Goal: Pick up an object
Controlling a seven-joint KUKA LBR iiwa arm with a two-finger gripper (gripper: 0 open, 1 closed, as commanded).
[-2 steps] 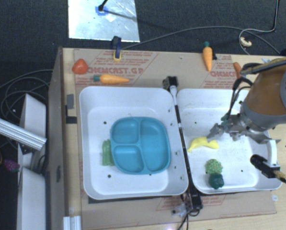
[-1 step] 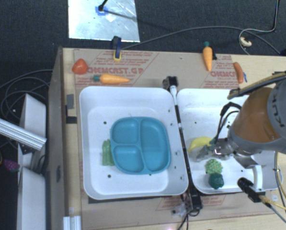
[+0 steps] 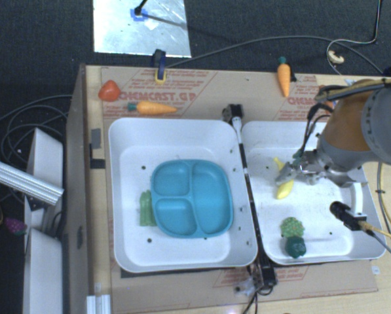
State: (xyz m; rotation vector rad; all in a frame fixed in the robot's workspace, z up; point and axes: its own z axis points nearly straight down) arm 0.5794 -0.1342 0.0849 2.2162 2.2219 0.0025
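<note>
On the counter (image 3: 182,97), the right bin (image 3: 313,257) was reached into by the arm (image 3: 362,126); the approach step was judged under way. The hand (image 3: 298,170) was lowered just beside a yellow piece (image 3: 285,189). Whether it was spread or closed could not be told. Centring and closing would be needed next.

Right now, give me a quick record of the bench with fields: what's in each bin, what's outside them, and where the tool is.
left bin: blue tray, green piece at its left side
right bin: yellow piece, broccoli, dark green piece
outside bins: two carrots, tomato
tool: over right bin, just above the yellow piece
grasp: cannot tell
</note>
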